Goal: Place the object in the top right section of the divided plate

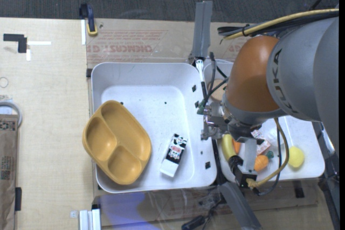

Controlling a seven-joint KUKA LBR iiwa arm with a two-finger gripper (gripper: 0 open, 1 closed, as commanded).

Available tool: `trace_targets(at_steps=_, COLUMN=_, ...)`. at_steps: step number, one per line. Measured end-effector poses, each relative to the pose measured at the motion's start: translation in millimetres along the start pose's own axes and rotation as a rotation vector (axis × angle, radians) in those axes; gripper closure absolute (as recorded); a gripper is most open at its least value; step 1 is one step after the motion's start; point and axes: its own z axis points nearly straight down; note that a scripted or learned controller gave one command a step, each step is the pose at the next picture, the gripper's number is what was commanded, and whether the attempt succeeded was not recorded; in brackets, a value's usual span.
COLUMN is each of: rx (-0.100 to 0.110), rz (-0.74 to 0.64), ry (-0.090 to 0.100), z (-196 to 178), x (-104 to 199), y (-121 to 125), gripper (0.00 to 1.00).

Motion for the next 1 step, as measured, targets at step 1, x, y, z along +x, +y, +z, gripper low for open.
trace_targets(at_steps=1, rx=-0.018, rz=0.339, ry=0.01, z=78.0, x=57.1, y=-3.9, gripper=1.0)
